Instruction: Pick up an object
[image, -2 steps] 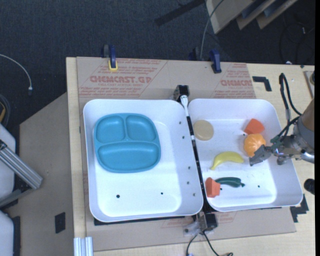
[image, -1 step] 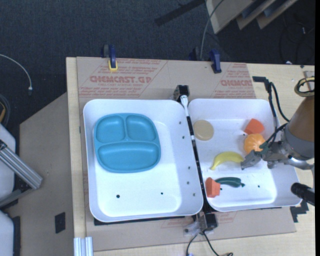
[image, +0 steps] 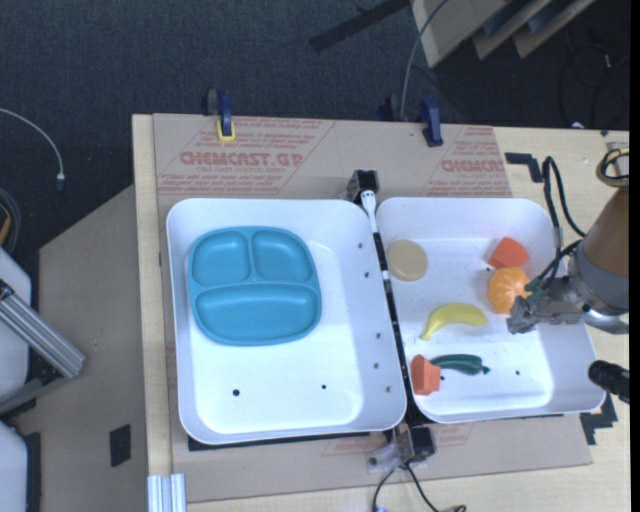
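The right bin (image: 560, 395) holds several small items. A tan round disc (image: 407, 260) lies near its left wall, and a yellow banana (image: 454, 319) sits in the middle. A carrot (image: 440, 370) with a dark green top rests near the front left. By the right wall are a red-orange piece (image: 509, 252) and, just in front of it, an orange fruit (image: 506, 289). My gripper (image: 523, 313) reaches in from the right, low over the bin, right beside the orange fruit on its front right side. Nothing visibly sits in its grasp.
The left bin (image: 300, 390) carries a blue divided plate (image: 256, 284) in its rear half. A black divider with a clamp (image: 364, 186) runs between the bins. Cables (image: 552, 190) hang over the right bin's far right corner. Blue clamps (image: 430, 120) hold the board's back edge.
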